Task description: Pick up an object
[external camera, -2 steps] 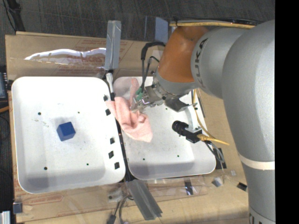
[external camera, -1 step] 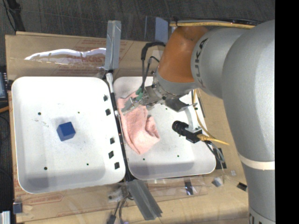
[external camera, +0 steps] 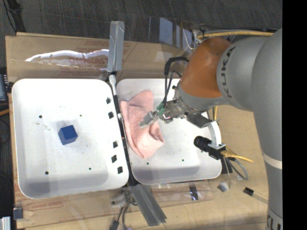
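— What lies on the table (external camera: 43, 49)?

— Two shallow white bins side by side. The left bin (external camera: 29, 109) holds a small blue cube (external camera: 68, 134). The right bin (external camera: 184, 164) holds a crumpled pink cloth (external camera: 141, 128) against its left wall.

— And the arm?

— The grey arm (external camera: 249, 71) reaches in from the right, its pincer (external camera: 149, 120) low over the cloth's middle — touching it, it seems. Whether the pincer is released or clenched, I cannot tell.

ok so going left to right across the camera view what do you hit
left bin → blue cube → right bin with the pink cloth → gripper over the cloth → orange band of the arm
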{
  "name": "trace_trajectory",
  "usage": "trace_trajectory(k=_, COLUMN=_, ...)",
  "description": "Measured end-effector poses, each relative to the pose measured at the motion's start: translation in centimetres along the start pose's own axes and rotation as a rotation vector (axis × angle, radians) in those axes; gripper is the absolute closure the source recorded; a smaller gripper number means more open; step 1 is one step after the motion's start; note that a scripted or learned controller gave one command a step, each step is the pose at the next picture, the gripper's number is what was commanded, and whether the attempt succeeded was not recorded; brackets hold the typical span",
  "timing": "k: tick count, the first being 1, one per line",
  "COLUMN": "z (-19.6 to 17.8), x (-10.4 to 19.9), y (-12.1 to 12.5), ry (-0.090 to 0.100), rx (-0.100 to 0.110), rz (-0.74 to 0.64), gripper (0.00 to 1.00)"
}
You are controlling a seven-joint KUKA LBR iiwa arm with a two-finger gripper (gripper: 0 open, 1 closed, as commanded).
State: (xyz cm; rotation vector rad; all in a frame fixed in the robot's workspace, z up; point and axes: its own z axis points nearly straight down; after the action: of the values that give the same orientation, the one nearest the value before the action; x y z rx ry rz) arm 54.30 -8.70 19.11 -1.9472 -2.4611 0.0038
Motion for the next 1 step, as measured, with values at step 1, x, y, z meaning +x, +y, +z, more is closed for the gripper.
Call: trace_trajectory(k=1, z=9.88, x=-3.27, y=0.04, ry=-0.001, rx=-0.003, rz=0.069, gripper=0.00)
